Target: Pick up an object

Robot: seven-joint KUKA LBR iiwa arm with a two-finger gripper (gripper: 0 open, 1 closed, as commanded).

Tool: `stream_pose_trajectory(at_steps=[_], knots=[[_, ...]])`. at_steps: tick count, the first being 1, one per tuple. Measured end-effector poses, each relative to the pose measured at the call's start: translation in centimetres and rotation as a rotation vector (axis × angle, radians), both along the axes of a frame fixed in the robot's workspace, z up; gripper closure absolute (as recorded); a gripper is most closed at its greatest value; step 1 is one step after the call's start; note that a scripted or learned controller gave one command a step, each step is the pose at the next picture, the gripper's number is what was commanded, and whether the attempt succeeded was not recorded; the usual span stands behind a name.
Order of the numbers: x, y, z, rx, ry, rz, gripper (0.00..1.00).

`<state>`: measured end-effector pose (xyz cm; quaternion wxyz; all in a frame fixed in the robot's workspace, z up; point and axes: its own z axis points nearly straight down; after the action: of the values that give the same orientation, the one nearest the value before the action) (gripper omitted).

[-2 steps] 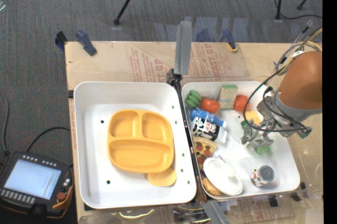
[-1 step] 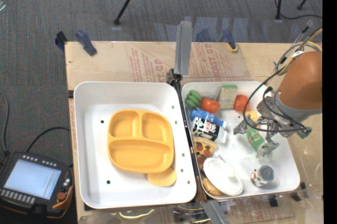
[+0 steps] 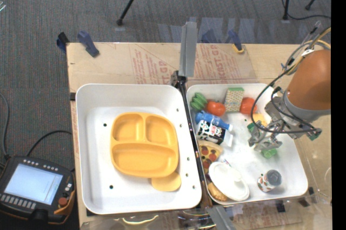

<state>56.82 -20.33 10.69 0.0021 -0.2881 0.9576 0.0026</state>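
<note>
camera view: the gripper (image 3: 265,139) sits low in the right bin (image 3: 294,166), its fingertips down over a small green object (image 3: 268,152) near the bin's middle right. whether the fingers are parted or closed on it cannot be told; the wrist hides the gap. the green piece looks like light, stiff toy plastic, likely smooth and apt to slip, so its narrow sides seem the best hold. a small cup (image 3: 268,180) stands near it, a white plate (image 3: 229,181) further left.

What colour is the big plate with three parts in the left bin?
The divided plate is yellow-orange all over, seen in the camera view.
</note>
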Motion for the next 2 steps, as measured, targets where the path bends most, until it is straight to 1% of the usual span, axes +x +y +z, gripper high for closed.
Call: stream_pose_trajectory(at_steps=[1, 2], knots=[[3.04, -0.84, -1.94, -0.003, 0.002, -0.363, 1.0], [3.06, -0.85, -1.9, -0.003, 0.002, -0.363, 0.0]])
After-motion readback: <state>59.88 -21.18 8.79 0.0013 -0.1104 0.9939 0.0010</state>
